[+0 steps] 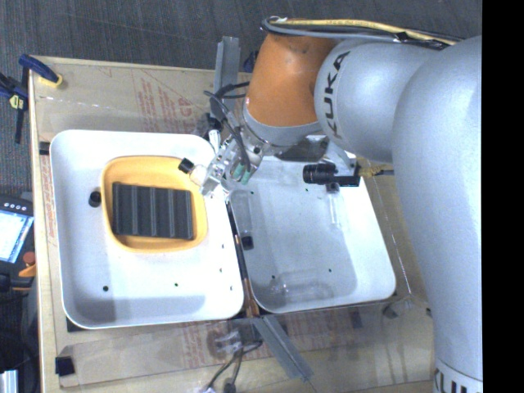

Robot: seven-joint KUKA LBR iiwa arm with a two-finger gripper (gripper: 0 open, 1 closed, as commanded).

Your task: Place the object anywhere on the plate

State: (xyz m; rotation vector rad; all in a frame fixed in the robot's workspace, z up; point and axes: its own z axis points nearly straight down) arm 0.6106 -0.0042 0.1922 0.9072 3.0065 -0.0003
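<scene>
Floor: dark grey carpet lies behind the bench, at 12 o'clock in the view.
Bench: a wooden board point(123, 80) with red print carries two shallow white bins side by side.
Left bin point(82, 285): it holds the plate, and one small dark thing point(95, 197) lies on the bin floor at 9 o'clock from the plate, just beside the rim.
Plate point(155, 167): it is yellow and has rounded corners. A dark ribbed slab point(155, 211) covers most of its middle, and the yellow rim is visible all around it.
Right bin point(360, 260): its floor is white, and a clear thing, hard to make out, lies near the 6 o'clock wall point(299, 286).
My arm point(385, 80): grey, with the orange band point(282, 80) above the wrist, it reaches in from 3 o'clock.
My claw point(219, 173): it hangs over the border between the two bins, at the plate's 2 o'clock corner. I cannot tell how it stands or if it has anything.
Object: I cannot pick it out with certainty. A small dark tip point(186, 167) touches the plate rim at 2 o'clock, but I cannot tell what it is.
Edge: a screen point(12, 234) and blue clamps point(37, 68) are at 9 and 10 o'clock.
</scene>
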